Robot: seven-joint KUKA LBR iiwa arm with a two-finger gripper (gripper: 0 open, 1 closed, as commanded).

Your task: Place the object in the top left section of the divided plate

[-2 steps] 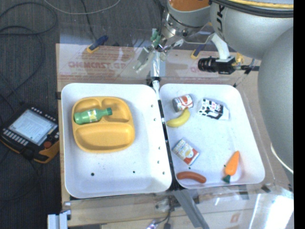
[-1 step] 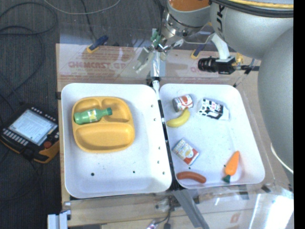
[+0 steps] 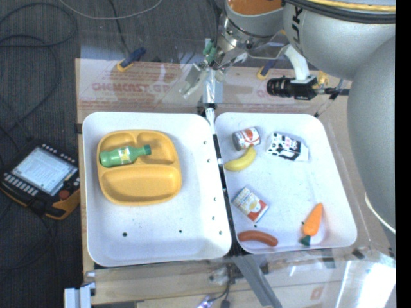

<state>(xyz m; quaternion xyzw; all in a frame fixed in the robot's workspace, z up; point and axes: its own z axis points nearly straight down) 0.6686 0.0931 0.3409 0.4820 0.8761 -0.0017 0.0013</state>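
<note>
A yellow divided plate (image 3: pixel 139 183) sits in the left bin (image 3: pixel 154 242). A green bottle with a yellow label (image 3: pixel 124 154) lies on its side in the plate's top left section, neck pointing right. My gripper (image 3: pixel 207 76) hangs above the far edge of the bench, over the seam between the two bins, well clear of the plate. Nothing shows between its fingers.
The right bin (image 3: pixel 334 191) holds a small can (image 3: pixel 246 137), a banana (image 3: pixel 240 162), a black-and-white carton (image 3: pixel 285 147), a small snack box (image 3: pixel 250 203), a sausage (image 3: pixel 257 238) and a carrot (image 3: pixel 312 223). A tablet (image 3: pixel 42 174) lies left of the bench.
</note>
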